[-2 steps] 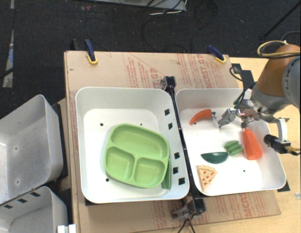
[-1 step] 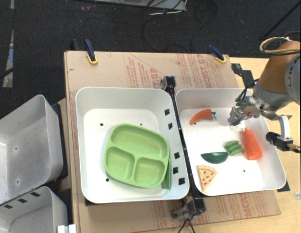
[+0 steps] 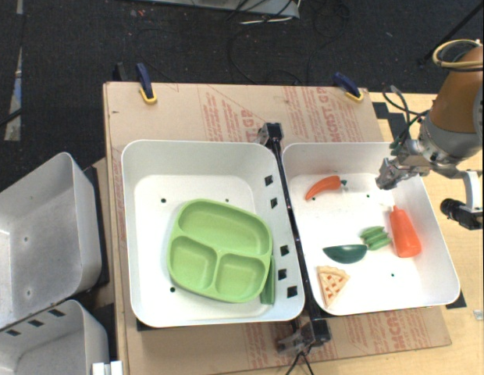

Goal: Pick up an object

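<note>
A grey robot arm with an orange band is reaching in from the right edge of the scene, and its claw (image 3: pixel 388 175) is hanging over the upper right part of the right white bin (image 3: pixel 437 287); whether the claw is gripping anything cannot be told from this angle, and nothing is visibly sitting in it; to the left of the claw, near it, an orange-red chilli pepper (image 3: pixel 323 186) is lying on the bin floor; just below the claw, an orange bottle-shaped toy (image 3: pixel 404 233) is lying lengthwise; below and slightly left of the claw, a small light green piece (image 3: pixel 375 237) is touching a dark green spoon-like scoop (image 3: pixel 345 251); further below and to the left, a pizza slice toy (image 3: pixel 332 283) is resting near the bin's front edge; well to the left of the claw, in the left white bin (image 3: pixel 140 209), a light green divided tray (image 3: pixel 218 250) with three compartments is lying flat; both bins are sitting on a sheet of cardboard (image 3: pixel 226 108) held by clamps.
</note>
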